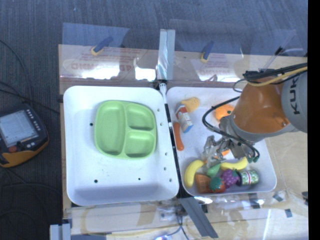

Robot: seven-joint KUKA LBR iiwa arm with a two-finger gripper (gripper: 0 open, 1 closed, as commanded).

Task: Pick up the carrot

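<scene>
From above, the carrot (pixel 178 137) is seen lying along the right bin's (pixel 269 160) left wall, beside the divider. The pincer (pixel 216 151) is held low over the toy food pile, well apart from it; whether its fingers are parted cannot be told

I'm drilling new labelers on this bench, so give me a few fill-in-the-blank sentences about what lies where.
The green divided plate lies in the ____ bin.
The carrot lies along the right bin's ____ wall.
The end effector hangs over the ____ bin.
The banana next to the strawberry is ____ in color.

Missing words: left; left; right; yellow
</scene>
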